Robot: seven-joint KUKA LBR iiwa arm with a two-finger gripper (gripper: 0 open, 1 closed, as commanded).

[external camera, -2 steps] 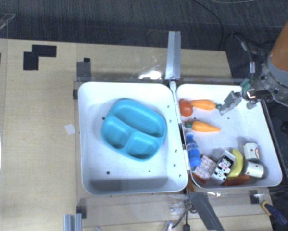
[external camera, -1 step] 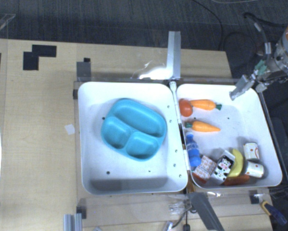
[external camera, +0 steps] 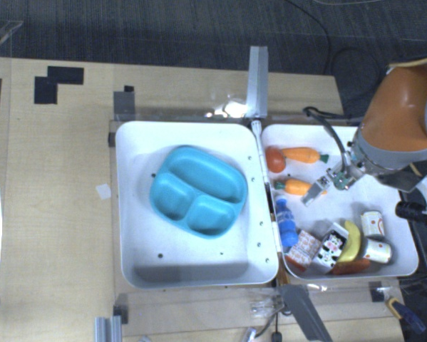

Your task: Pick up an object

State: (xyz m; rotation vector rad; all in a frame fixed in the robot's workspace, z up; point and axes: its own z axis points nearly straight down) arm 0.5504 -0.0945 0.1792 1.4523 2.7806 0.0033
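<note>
Carrots: one (external camera: 301, 155) lies lengthwise left-right by the right bin's (external camera: 410, 262) far wall; another (external camera: 296, 187) parallel, nearer. Claw (external camera: 314, 189) hovers beside it; grip unclear.

Blue plate (external camera: 199, 191), 2 orange carrots (external camera: 301, 155), yellow banana (external camera: 352, 239), white bins (external camera: 131, 212)

blue divided tray (external camera: 198, 191) in left bin (external camera: 138, 262), toys crowding right bin (external camera: 405, 262)
</note>
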